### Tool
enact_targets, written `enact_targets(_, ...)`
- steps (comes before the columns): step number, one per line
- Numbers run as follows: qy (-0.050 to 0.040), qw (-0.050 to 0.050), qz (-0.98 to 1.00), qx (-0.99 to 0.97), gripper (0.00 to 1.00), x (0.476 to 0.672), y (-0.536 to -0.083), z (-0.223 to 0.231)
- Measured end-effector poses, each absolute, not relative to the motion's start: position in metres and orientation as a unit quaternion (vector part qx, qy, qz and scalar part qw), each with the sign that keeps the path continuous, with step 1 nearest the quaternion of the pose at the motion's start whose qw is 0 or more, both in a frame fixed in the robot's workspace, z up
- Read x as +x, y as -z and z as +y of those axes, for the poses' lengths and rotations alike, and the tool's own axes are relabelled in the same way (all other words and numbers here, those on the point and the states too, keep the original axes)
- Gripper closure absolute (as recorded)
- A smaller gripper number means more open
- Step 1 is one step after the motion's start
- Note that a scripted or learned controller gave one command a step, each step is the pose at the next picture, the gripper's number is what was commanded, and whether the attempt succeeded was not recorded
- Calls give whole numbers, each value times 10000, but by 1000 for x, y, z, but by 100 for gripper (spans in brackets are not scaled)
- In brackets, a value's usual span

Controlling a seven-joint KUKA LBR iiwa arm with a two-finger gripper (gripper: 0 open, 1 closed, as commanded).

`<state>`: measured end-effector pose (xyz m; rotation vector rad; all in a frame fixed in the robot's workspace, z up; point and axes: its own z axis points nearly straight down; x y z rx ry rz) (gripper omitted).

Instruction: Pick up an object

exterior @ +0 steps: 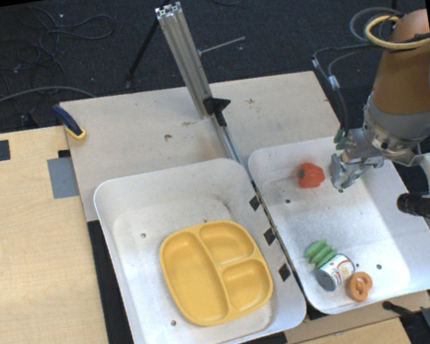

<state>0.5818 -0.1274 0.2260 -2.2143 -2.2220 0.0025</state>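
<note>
A: Bench (143,130) is pale, with dark floor and loose cables behind it. Two white bins sit side by side on it. A metal post (186,57) rises at the back, between them.

B: Contents?

A: Left bin (124,215) has a yellow divided tray (215,271), three compartments, nothing in them. Right bin (401,258) has a red pepper-like toy (309,175) near its far edge. At its near edge there's a cluster: green piece (320,252), small can (335,272) lying on its side, orange ring-shaped toy (359,286). Can touches the green piece, ring just beside the can.

B: Gripper?

A: Gripper (344,174) is over the right bin, just right of the red toy and apart from it. Nothing between the fingers. Can't tell how far the jaws are spread; they're too small and blurred from this angle.

B: Arm?

A: Enters from the right, orange band (401,66) above the grey wrist.
</note>
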Motion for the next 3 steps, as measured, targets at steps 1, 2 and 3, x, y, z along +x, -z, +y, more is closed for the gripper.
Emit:
enact_targets(1, -13, 28, -7081, -7061, 100, 555, -220, -78)
enact_targets(2, -11, 28, -7088, -7054, 100, 542, -215, -20)
enact_targets(3, -10, 18, -7086, -7056, 100, 529, -228, 27)
